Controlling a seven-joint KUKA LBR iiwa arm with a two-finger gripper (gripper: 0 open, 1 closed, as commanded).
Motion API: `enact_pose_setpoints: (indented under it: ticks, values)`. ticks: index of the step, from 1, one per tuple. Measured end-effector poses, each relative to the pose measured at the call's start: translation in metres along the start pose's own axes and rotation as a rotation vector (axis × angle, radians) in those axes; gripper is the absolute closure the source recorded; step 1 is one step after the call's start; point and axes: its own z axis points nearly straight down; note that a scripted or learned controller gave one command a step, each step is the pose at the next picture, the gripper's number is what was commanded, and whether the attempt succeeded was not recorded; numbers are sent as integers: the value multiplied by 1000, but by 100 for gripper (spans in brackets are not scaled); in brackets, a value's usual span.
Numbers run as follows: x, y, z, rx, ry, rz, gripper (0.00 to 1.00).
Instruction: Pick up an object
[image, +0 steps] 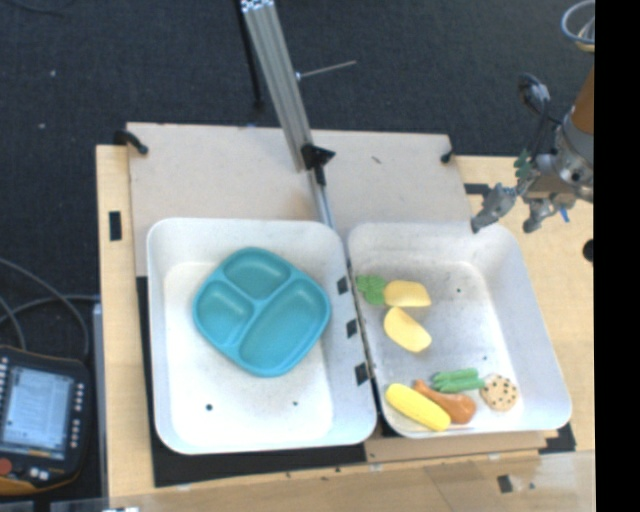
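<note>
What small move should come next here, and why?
Probably bring the tool down and to the left in the view, over the right bin. It sits above that bin's far right corner with nothing between its fingers, while the toy foods lie lower in the bin; the two yellow pieces near the middle look least crowded, so they seem the easiest first target.

I'm looking into a robotics lab here: a plain wooden bench (120, 330) on dark carpet, an aluminium rail (282, 85) rising behind two white bins (170, 250), a teach pendant (35, 410) with cables at the left, and toy food (418, 405) for props.
</note>
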Motion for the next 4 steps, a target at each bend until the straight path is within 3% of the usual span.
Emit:
enact_pose_setpoints:
  ticks: [1,4]
  values:
    - [-1,0,0,1,-1,0,0]
    - [-12,16,169,6,0,1,0]
